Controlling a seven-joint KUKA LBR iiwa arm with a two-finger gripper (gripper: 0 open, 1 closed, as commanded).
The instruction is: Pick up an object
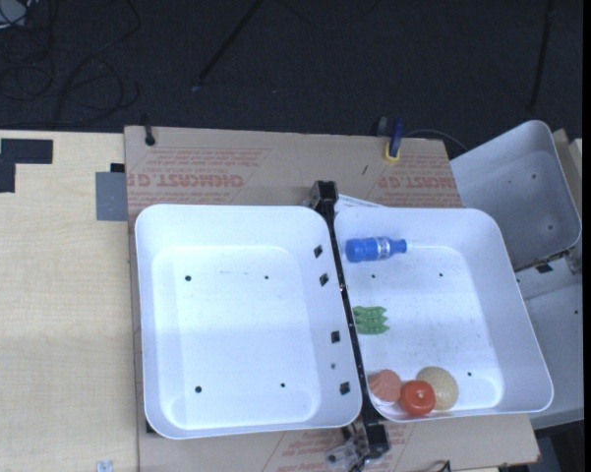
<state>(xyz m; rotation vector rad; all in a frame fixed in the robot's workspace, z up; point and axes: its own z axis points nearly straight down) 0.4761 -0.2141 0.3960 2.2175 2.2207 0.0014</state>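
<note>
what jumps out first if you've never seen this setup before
The blue bottle catches the eye first, lying on its side near the far edge of the right bin. Next comes a cluster at that bin's near edge: a pink round piece, a red-orange one and a tan one, with a small green object lying between them and the bottle. The left bin sits alongside.

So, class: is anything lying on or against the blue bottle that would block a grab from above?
Nothing visible does. The blue bottle lies alone near the far wall of the right bin, apart from the green item.
</note>
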